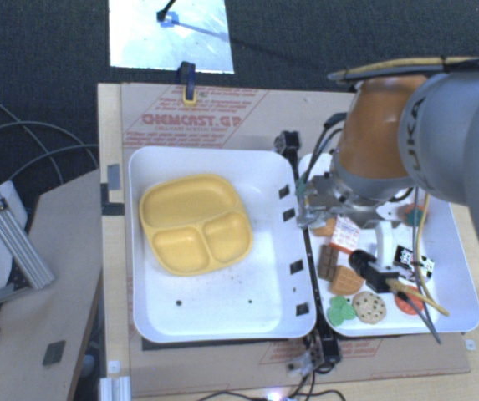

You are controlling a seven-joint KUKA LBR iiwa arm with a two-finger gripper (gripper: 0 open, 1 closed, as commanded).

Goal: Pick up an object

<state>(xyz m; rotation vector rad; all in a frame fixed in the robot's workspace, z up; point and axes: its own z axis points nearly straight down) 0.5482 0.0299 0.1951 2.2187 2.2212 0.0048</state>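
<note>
My gripper [313,211] hangs low over the left side of the right bin [465,301], close to the wall between the bins, with the grey and orange arm [389,132] covering the bin's far half. Just in front of the gripper lie a white and red packet [345,235] and a brown bar [328,261]. Nearer the front edge sit an orange wedge [348,283], a chip cookie [369,307], a green piece [338,311] and a red piece [406,304]. I see nothing lifted off the bin floor.
The left bin [222,303] holds a yellow divided plate [193,224] at its far left. A blue and yellow clamp [188,86] stands on the cardboard behind the bins. Black clips [296,267] line the wall between the bins.
</note>
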